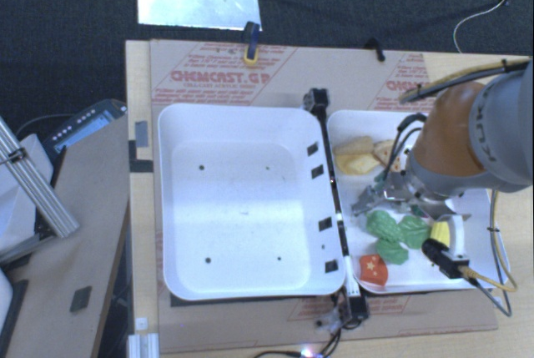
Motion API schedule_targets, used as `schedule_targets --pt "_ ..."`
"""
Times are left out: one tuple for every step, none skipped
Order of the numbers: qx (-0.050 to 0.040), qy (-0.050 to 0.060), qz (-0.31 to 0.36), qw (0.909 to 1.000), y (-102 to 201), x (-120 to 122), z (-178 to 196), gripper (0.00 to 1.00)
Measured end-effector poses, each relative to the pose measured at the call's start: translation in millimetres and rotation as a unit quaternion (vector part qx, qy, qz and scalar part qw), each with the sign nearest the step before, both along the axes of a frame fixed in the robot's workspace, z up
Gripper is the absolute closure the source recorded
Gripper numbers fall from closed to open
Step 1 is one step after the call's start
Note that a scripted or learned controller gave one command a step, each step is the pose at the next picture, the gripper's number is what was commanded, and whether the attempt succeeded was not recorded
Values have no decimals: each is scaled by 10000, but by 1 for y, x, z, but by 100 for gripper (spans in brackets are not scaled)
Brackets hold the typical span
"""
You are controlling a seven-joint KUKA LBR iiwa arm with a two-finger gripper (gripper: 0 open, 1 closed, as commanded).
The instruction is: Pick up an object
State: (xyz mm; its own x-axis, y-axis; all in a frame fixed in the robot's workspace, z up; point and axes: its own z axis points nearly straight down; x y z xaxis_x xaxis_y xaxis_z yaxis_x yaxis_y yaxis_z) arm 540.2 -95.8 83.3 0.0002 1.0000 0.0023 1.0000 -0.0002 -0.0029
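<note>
You are at the reaching stage: the arm (467, 139) leans in over the right bin (355, 121), and its gripper (377, 196) sits low among the things there, just above the green toy (392, 231) and below the pale yellow pieces (359, 156). Whether the claw is apart or together you cannot tell from this angle, since the metal tips blur into the wrist, and nothing shows plainly between them, so count nothing as held. The likely targets all lie in that right bin: the green toy, lumpy and leaf-like with a matte plastic look; the small red block (374, 269) near the front edge, boxy and smooth; the pale yellow pieces at the back, rounded and soft-looking; and a yellow thing (440, 233) half hidden under the wrist. The next move, as it seems, calls for a short drop onto the green toy, then a firm close before lifting. The left bin (179, 181) is smooth, glossy white plastic with rounded corners.
</note>
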Motion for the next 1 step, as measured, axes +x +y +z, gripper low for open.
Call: schedule_targets --pt "-11 -31 8 10000 -1 3 12 100"
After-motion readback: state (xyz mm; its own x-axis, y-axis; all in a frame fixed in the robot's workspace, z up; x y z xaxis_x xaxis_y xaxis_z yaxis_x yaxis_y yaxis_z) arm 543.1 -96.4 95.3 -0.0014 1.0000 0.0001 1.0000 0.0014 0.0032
